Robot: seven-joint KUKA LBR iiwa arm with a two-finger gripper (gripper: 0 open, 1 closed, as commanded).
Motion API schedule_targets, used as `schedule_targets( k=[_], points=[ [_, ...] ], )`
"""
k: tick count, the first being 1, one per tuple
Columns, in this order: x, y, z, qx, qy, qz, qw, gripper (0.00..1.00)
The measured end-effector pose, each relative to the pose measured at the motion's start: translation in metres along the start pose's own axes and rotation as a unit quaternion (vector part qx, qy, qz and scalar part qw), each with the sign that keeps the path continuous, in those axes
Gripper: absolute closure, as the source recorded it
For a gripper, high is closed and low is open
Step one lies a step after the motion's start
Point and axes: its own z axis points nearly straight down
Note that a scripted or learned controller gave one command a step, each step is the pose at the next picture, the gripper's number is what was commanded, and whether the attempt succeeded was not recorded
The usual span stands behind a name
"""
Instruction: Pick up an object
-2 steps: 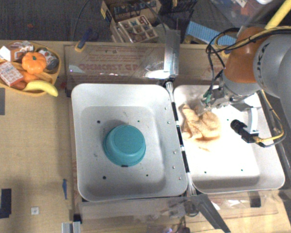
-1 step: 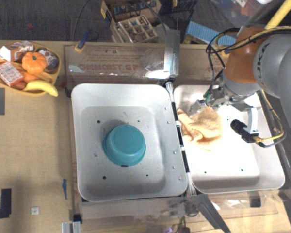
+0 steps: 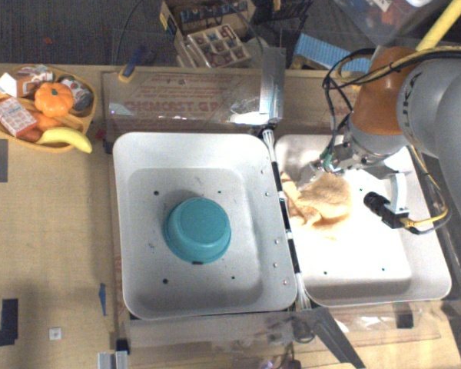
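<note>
The claw (image 3: 328,162) sits low in the right bin (image 3: 369,283), at the 12 o'clock edge of the tan cloth-like object (image 3: 320,201), which lies against that bin's 9 o'clock wall; whether it is released or clenched I cannot tell. This looks like the grasp step, so the next move probably calls for a firm close on a fold, then a straight lift. The teal bowl (image 3: 198,230) lies upside down in the left bin (image 3: 138,160). Reddish lettering on the cardboard (image 3: 177,102) at 12 o'clock is too blurred to read.
</note>
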Motion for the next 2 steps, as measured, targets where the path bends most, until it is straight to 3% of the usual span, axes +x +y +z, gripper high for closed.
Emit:
schedule_targets(
  k=[1, 2],
  points=[
    [0.000, 0.002, -0.011, -0.003, -0.001, 0.000, 1.0000, 1.00],
    [0.037, 0.038, -0.096, 0.001, 0.001, -0.136, 0.9907, 1.00]
  ],
)
